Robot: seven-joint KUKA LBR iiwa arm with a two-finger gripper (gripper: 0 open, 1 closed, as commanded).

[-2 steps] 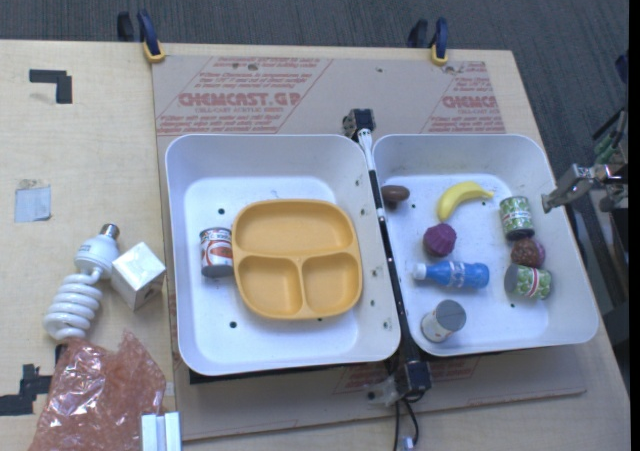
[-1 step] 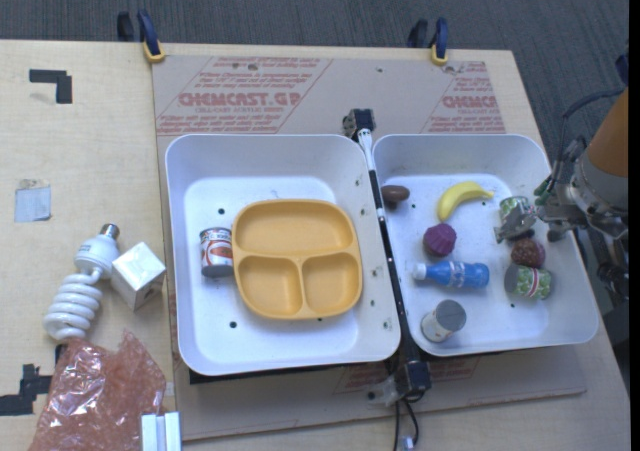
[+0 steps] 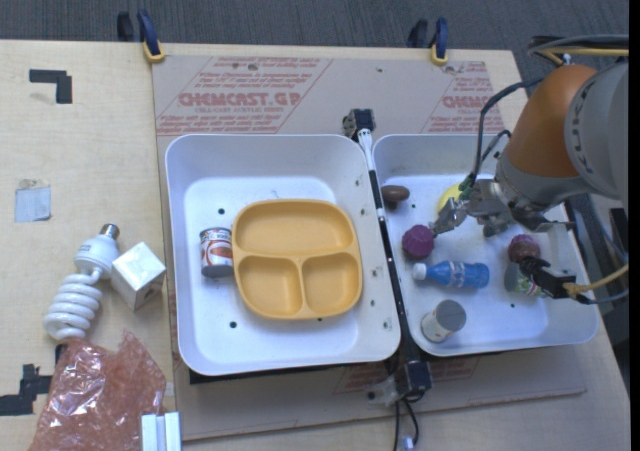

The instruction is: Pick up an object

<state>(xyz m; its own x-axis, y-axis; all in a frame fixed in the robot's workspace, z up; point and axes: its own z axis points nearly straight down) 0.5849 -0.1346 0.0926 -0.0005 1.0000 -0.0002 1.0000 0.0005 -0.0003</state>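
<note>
The right bin (image 3: 480,337) holds several small objects: a brown oval piece (image 3: 395,195), a purple ball (image 3: 418,240), a blue bottle (image 3: 455,274) lying on its side, a grey cup (image 3: 443,320), a dark red piece (image 3: 523,247) and a yellow object (image 3: 450,198). My gripper (image 3: 452,216) hangs low over the back middle of this bin. It is just right of the purple ball and partly covers the yellow object. Nothing is visibly held in it.
The left bin (image 3: 190,319) holds a yellow divided tray (image 3: 297,257) and a small can (image 3: 215,251). On the bench to the left lie a spiral light bulb (image 3: 80,284), a white cube (image 3: 138,274) and a reddish plastic bag (image 3: 95,394). A cable (image 3: 560,284) trails near the bin's right wall.
</note>
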